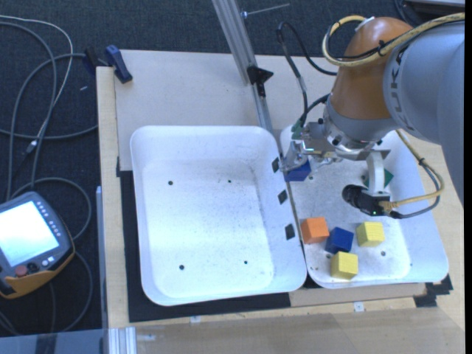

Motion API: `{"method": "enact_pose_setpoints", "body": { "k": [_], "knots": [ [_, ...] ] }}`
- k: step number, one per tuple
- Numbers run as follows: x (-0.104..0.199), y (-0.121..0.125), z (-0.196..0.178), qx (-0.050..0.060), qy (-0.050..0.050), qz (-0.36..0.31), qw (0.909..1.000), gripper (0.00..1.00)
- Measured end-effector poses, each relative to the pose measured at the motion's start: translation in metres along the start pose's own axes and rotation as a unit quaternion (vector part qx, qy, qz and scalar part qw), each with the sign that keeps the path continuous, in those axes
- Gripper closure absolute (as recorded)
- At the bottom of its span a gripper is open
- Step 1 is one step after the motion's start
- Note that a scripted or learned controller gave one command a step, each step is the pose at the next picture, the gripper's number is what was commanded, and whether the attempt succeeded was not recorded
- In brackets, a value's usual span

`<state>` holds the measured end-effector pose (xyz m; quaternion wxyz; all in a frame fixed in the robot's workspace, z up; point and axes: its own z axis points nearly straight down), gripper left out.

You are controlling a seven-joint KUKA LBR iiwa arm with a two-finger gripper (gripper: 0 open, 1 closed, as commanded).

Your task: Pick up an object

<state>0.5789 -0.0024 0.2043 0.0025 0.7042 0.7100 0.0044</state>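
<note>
Hand (299, 161) sat low in the right bin (420, 260), apparently pinching a blue block (298, 172) at its 10 o'clock corner, probably because that one lay apart from the others.

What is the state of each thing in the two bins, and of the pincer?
pincer: low over the right bin's left edge, a blue block at its tip
orange block: lying free in the right bin
dark blue block: lying free
two yellow blocks: lying free
</note>
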Motion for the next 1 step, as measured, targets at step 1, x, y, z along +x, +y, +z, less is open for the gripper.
{"method": "enact_pose_setpoints", "body": {
  "k": [1],
  "knots": [
    [0.0624,-0.0187,-0.031,0.003,0.001,0.0,1.0,1.0]
  ]
}}
